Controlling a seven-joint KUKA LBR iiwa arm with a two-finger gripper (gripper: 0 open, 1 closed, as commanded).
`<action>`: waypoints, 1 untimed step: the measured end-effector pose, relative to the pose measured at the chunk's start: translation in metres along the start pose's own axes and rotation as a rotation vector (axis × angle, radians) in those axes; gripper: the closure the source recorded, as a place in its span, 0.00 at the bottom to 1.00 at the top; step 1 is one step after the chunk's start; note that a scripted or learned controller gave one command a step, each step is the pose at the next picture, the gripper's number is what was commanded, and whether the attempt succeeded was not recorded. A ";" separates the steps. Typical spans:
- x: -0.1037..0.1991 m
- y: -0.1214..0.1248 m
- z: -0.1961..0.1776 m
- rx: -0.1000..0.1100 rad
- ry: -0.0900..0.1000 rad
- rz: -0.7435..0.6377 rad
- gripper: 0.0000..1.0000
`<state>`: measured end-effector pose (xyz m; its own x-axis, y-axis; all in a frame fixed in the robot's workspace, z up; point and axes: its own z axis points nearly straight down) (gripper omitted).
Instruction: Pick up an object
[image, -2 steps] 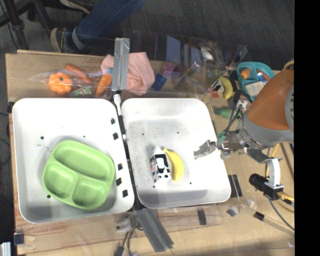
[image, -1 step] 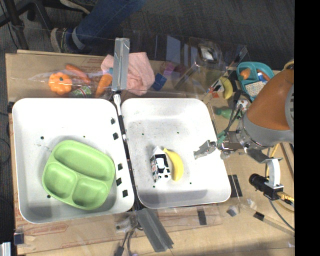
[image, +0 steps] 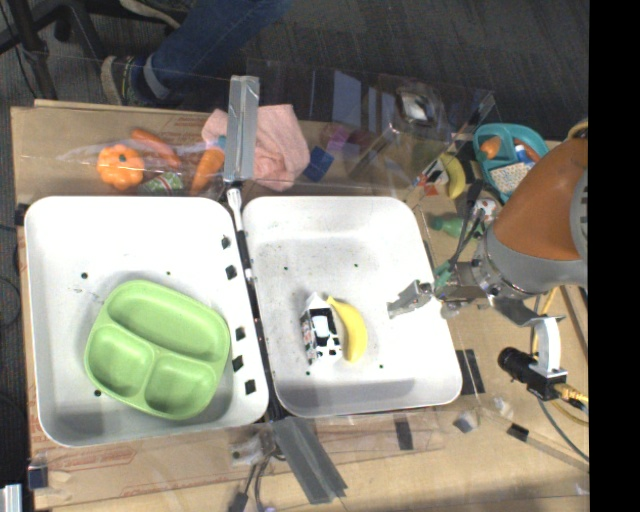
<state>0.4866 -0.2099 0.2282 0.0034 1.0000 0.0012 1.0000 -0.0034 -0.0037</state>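
Yellow banana (image: 351, 329) is seen lying in the right bin (image: 400, 385), touching a black-and-white object (image: 320, 333) just to its left. A green divided plate (image: 157, 347) is held by the left bin (image: 50, 400). Near the right bin's right edge, the claw (image: 410, 298) is poised; whether it is wide or narrow cannot be told.

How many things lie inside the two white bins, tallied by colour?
Green: 1, the divided plate in the left bin
Yellow: 1, the banana in the right bin
Black and white: 1, the small object touching the banana
Total: 3
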 end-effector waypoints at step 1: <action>0.000 0.000 0.000 0.000 0.000 0.000 0.00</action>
<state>0.4866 -0.2099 0.2282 0.0034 1.0000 0.0012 1.0000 -0.0034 -0.0037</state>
